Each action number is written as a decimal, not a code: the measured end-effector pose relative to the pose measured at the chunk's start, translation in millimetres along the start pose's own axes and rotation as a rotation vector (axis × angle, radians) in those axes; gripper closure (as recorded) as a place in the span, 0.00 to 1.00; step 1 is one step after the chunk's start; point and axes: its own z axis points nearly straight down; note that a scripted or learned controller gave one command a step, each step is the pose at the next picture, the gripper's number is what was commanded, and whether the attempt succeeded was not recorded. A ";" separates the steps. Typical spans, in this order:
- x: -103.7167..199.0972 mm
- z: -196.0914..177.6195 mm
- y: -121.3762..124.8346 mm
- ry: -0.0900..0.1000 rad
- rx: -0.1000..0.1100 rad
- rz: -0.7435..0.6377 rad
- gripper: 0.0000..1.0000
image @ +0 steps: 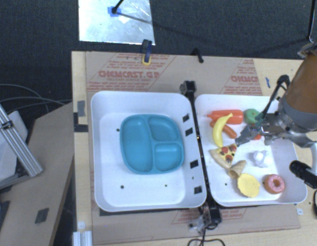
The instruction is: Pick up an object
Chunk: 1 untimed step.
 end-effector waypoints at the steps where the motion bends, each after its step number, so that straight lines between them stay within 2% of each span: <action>1: 4.2 110.9 18.0 0.001 0.009 0.002 0.00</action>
